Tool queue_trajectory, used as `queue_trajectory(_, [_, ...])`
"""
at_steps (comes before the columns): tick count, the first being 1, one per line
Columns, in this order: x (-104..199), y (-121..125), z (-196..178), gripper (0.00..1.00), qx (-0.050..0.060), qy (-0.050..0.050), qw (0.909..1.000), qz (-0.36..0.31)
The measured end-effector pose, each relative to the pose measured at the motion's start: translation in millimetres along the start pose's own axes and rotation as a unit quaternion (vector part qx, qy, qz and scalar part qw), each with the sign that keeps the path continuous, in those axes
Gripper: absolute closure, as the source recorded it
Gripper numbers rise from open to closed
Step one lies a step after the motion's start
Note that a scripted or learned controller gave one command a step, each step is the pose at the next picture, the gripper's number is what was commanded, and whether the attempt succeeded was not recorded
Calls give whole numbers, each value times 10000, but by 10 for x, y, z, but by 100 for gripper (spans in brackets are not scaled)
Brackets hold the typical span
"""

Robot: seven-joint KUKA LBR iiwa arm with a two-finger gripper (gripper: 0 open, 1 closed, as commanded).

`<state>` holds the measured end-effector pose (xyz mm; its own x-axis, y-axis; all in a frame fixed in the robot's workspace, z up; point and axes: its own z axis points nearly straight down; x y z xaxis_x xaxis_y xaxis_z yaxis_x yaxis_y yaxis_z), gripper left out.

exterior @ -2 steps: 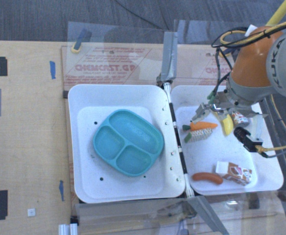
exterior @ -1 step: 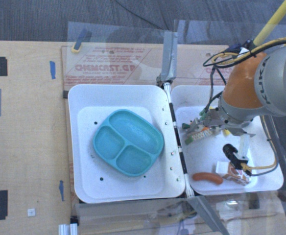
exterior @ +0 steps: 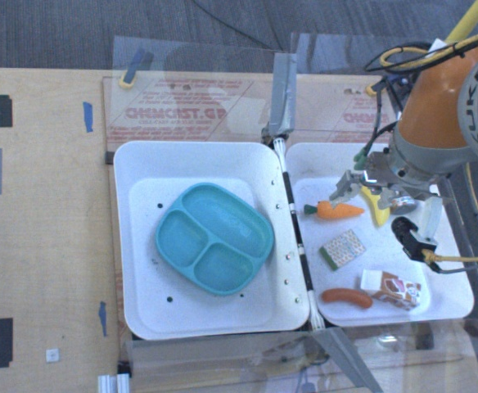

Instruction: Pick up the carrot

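The orange plastic carrot with a green top (exterior: 335,210) lies just below the hand (exterior: 347,188). The hand's fingers are spread, grasping nothing.

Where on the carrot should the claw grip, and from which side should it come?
Probably grip the carrot across its thick orange middle, coming from above. It lies flat, long axis running left-right, green stem end left. The yellow piece sits close at its right tip, so close the claw across the width rather than along the length.
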<state>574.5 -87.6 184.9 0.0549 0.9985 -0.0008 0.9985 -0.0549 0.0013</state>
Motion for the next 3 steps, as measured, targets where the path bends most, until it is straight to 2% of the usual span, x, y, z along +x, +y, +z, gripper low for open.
queue_trajectory(1, [-28,238,761,0,7,7,10000,21])
queue_trajectory(2, [-269,266,338,0,-17,-6,9907,-1362])
queue_trajectory(3, [-201,157,965,0,-26,4,9647,-2635])
